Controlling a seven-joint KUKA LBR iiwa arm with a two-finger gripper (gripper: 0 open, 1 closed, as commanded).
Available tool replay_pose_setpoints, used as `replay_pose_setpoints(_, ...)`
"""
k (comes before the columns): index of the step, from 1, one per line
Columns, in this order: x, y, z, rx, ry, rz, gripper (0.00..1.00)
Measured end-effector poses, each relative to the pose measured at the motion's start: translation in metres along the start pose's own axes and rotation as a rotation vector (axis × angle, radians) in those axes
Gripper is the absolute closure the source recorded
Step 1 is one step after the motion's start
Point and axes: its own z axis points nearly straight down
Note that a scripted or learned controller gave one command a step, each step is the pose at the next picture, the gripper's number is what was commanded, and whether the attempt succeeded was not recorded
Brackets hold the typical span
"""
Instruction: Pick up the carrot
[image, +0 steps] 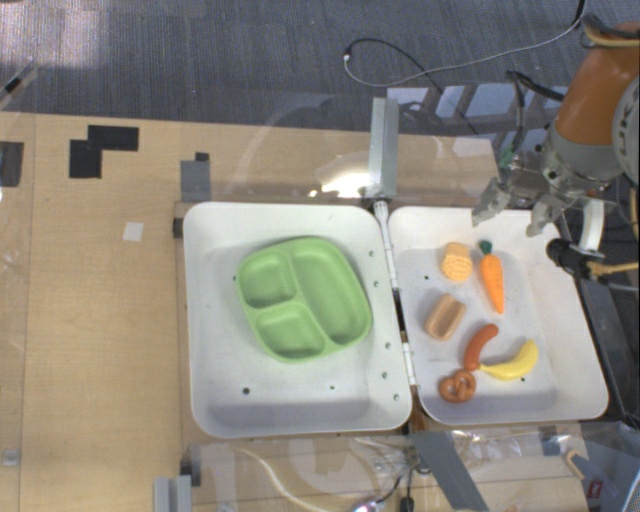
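Note:
An orange carrot (493, 282) with a green top lies in the right bin (565, 300), pointing toward the front, just right of a yellow corn piece (457, 263). My gripper (514, 210) hangs over the bin's back edge, above and slightly right of the carrot. Its two fingers are spread apart with nothing between them.
The right bin also holds a tan bread roll (444, 317), a red sausage (479, 343), a banana (512, 362) and a pretzel (458, 386). A green divided plate (302, 297) sits in the left bin (215, 330). A metal post (384, 150) stands behind the bins' divider.

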Motion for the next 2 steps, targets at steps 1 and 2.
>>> replay_pose_setpoints(1, -0.0322, 0.0126, 0.1174, -0.015, 0.000, 0.047, 0.00)
replay_pose_setpoints(2, -0.0295, 0.0149, 0.1076, -0.019, 0.001, 0.040, 1.00)
